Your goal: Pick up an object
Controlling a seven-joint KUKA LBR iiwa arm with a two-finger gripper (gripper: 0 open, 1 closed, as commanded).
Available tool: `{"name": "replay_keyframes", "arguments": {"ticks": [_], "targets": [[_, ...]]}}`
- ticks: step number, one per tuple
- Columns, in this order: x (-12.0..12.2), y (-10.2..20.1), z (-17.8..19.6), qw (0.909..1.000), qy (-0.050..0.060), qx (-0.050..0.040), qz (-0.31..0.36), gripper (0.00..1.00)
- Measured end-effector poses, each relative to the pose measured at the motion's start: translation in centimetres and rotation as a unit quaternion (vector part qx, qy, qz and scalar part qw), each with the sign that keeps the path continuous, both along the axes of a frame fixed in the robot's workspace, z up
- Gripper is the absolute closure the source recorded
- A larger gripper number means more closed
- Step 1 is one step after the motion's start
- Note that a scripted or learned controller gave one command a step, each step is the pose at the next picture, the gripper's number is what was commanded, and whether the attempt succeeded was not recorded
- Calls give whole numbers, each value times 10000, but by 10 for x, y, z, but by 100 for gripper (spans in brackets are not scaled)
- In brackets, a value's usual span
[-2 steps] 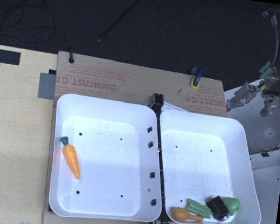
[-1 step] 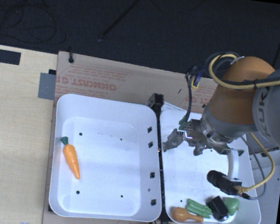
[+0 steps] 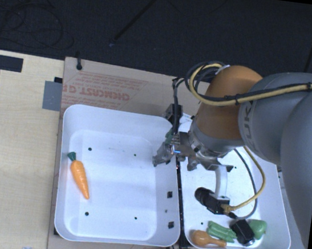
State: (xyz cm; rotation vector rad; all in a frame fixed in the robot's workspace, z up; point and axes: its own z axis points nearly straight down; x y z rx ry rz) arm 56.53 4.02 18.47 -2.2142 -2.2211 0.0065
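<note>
Camera view: carrot (image 3: pixel 80 178) lies well left of tool (image 3: pixel 173 155).

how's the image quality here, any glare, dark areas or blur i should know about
Camera view: lighting is even over the bench, and the left bin reads bright white without blown-out glare; the toy carrot is sharp with a faint shadow; the background above the bench is nearly black, cables barely visible; the end effector is dark and slightly soft, detail hard to read; the arm looms large and a bit blurred.

The grey arm (image 3: pixel 283 121) reaches in from the table's right, orange-banded wrist bent down, claw (image 3: pixel 176 155) hanging low mid-table.
</note>
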Motion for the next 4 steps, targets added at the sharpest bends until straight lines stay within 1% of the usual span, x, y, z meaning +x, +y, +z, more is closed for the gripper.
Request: {"name": "replay_keyframes", "arguments": {"ticks": [1, 2, 3, 4], "targets": [[52, 44, 3, 10000, -34, -3, -2, 0], [79, 77, 4, 10000, -29, -4, -7, 0], [80, 78, 202, 9999, -103, 7, -7, 0], [78, 80, 200, 10000, -6, -20, 33, 100]]}}
